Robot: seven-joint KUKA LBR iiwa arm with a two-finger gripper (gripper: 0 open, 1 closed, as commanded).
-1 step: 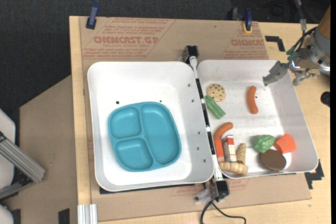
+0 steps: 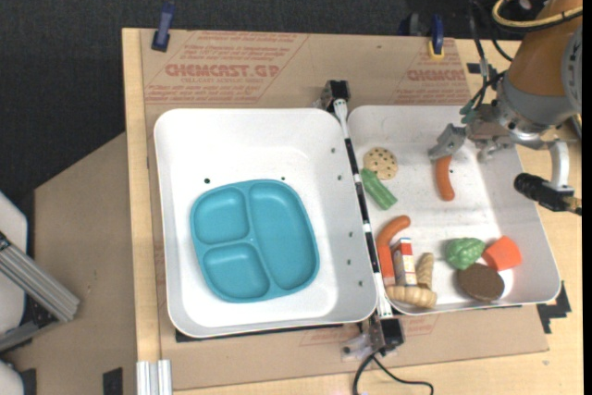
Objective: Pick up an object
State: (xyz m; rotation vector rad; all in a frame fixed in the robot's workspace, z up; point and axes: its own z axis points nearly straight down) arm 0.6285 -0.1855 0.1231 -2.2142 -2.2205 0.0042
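On the desk's (image 2: 277, 69) right bin (image 2: 527, 227), open, empty jaws (image 2: 467, 141) hover above an orange sausage (image 2: 445, 178); descending off-centre could roll it away.

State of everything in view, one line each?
gripper: over the right bin's far end, nothing seen between fingers
sausage: lying flat just below the gripper
cookie: flat, near the divider
blue tray: in left bin, compartments bare
right bin: holding all the loose food
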